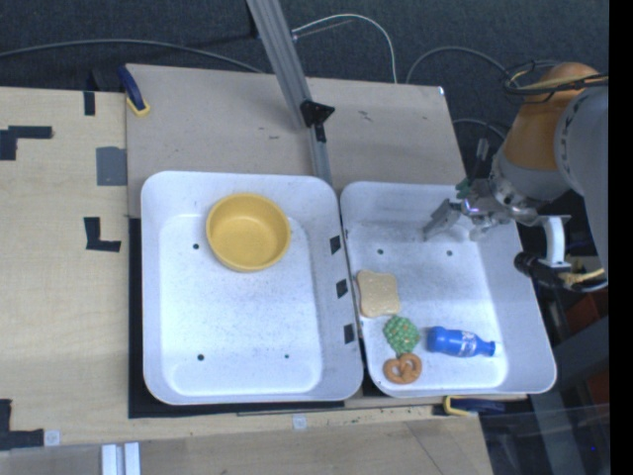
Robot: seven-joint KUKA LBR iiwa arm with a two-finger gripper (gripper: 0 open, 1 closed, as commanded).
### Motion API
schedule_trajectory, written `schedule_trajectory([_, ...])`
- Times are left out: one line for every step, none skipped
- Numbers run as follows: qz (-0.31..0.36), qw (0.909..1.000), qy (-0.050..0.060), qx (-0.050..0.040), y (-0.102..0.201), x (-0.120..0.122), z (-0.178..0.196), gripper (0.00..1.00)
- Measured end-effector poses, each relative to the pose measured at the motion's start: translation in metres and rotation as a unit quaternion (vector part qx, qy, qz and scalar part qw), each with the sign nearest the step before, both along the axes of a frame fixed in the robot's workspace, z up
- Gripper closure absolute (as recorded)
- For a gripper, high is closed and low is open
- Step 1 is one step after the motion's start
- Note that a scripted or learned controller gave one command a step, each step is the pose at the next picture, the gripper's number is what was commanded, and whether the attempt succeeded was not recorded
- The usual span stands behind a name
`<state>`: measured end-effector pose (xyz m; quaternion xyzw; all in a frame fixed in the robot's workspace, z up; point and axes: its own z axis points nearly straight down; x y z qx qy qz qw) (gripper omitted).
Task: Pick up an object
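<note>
Camera view puts your gripper over the right bin, its far end, fingers spread and holding nothing; the blue bottle, sponge, green toy and pretzel lie at the bin's near end; you have every step of picking left.

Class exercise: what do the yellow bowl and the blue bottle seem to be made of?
Yellow bowl: probably plastic, with even colour, a smooth matte look and a thick rounded rim. Blue bottle: likely plastic too, with a slight gloss and a pale cap; too small to be certain.
</note>
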<state>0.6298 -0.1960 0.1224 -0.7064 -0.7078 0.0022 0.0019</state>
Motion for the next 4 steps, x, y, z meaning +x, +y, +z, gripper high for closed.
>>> schedule_trajectory([0.0,1.0,-0.001,-0.0004,0.001,-0.001,-0.036,0.0])
schedule_trajectory([0.001,1.0,-0.002,-0.0004,0.002,0.0,-0.024,1.0])
schedule_trajectory([0.0,1.0,-0.005,0.0001,0.009,-0.006,0.032,1.0])
schedule_trajectory([0.0,1.0,-0.006,-0.0008,0.004,0.0,0.093,1.0])
